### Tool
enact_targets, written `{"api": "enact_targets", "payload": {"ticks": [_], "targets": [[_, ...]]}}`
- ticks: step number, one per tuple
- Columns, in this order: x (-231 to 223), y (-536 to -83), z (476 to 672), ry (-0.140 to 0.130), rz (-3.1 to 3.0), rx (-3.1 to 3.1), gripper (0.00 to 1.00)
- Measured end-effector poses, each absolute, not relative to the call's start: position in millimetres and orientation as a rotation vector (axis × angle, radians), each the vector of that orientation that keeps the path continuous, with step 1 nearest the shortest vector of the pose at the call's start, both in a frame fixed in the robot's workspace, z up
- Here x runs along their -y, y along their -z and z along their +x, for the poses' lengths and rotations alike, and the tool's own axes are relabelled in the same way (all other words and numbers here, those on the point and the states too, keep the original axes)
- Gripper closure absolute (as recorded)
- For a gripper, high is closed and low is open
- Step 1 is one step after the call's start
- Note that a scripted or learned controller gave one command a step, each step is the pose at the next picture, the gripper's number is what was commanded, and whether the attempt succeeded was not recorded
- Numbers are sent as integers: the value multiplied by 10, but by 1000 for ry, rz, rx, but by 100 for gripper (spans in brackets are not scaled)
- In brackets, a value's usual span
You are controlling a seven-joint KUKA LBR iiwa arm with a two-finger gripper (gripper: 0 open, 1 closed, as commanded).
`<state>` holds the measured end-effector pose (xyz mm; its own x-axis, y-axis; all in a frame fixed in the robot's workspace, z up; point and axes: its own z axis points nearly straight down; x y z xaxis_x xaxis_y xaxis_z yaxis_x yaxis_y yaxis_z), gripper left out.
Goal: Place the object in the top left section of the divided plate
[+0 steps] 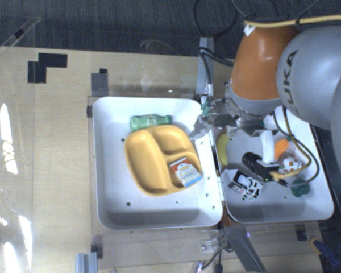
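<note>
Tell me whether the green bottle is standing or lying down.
Lying down. The green bottle rests on its side on the left bin floor, stretched along the yellow divided plate's far edge.

A pale wooden bench top [40,169], marked with black shapes [45,66] at the upper left of the frame and streaked with glare along the left edge, is bordered across the top by dark ribbed carpet [102,13].
</note>
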<state>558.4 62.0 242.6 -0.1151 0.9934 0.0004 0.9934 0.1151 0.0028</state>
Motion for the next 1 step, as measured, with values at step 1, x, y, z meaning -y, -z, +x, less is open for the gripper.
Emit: {"api": "enact_targets", "payload": {"ticks": [1], "targets": [[-1555,-1493,5551,-3,1883,-2514,0]]}}
